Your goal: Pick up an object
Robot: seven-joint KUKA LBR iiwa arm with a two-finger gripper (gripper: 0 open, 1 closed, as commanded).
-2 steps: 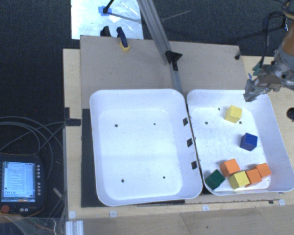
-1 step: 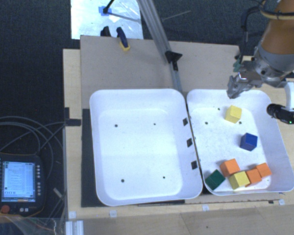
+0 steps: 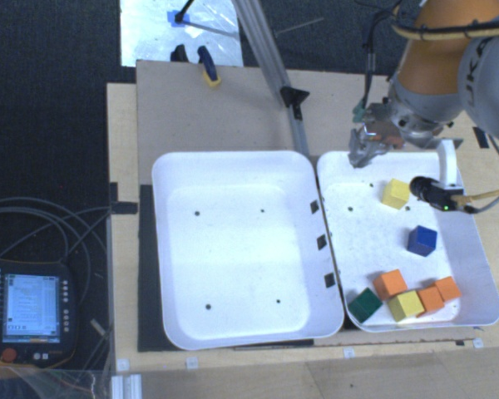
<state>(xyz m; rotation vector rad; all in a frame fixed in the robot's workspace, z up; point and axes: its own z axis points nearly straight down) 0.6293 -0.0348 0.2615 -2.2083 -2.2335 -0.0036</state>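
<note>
Robotics lab, teach pendant (image 3: 29, 310), loose cables (image 3: 58, 223), white bins (image 3: 241, 248) on bench

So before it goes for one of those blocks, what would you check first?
1. Blocks within the right bin: ok.
2. Gripper above that bin's far left corner: ok.
3. Nearest target, the yellow block, stands apart from others: ok.
4. Blue block also stands alone: ok.
5. Fingers open: cannot tell.
6. Near-edge cluster, starting at the green block, is crowded: not ok for a clean grasp.
</note>
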